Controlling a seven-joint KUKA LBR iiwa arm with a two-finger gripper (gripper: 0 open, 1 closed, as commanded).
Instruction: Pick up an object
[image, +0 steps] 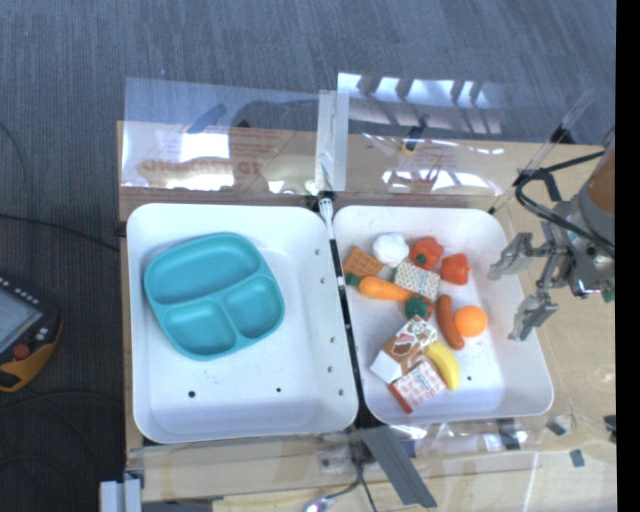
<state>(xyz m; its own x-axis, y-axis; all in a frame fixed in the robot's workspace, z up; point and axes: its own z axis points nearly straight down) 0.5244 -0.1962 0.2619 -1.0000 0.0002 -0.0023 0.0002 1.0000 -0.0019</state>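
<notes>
Teal divided plate (213, 294), white bins (160, 400), orange carrot (385, 290), yellow banana (446, 366), white egg (390, 247)

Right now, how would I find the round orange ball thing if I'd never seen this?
Look in the right-hand shallow white bin, the one full of toy food. Go to its right side, nearest the robot's fingers. The round orange plastic fruit sits beside a red sausage; it is the only plain orange ball.

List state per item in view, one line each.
hand: open, holding nothing, over the right bin's right rim
teal tray: flat in the left bin, compartments bare
left bin: holds the tray
right bin: holds a pile of toy food
carrot: lying on its side
banana: lying flat, near the pile's front
orange ball: resting nearest the hand, untouched
</notes>
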